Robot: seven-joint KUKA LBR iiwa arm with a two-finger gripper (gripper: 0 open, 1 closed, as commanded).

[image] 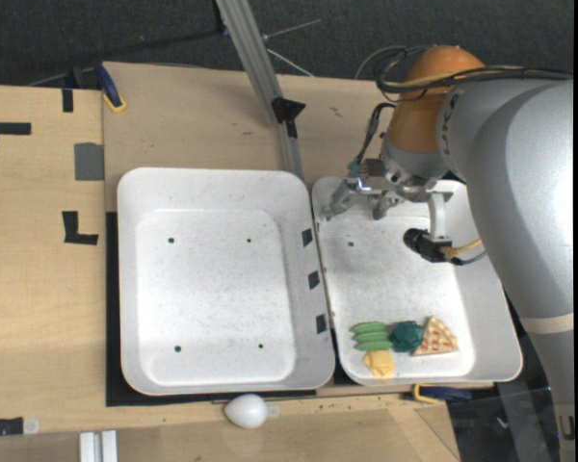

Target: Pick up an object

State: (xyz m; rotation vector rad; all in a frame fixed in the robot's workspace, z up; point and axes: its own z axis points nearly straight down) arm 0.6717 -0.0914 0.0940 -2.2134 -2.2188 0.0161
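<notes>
Toy foods point(405, 339) clustered in right bin point(482, 287).

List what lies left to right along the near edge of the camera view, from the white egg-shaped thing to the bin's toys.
White egg-shaped object on the bench → green toy, with a yellow toy just nearer → dark green toy → waffle-patterned wedge, all four in the right bin.

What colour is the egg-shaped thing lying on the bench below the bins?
The small egg-shaped object is white, seen best in the camera view, just outside the left white bin.
</notes>
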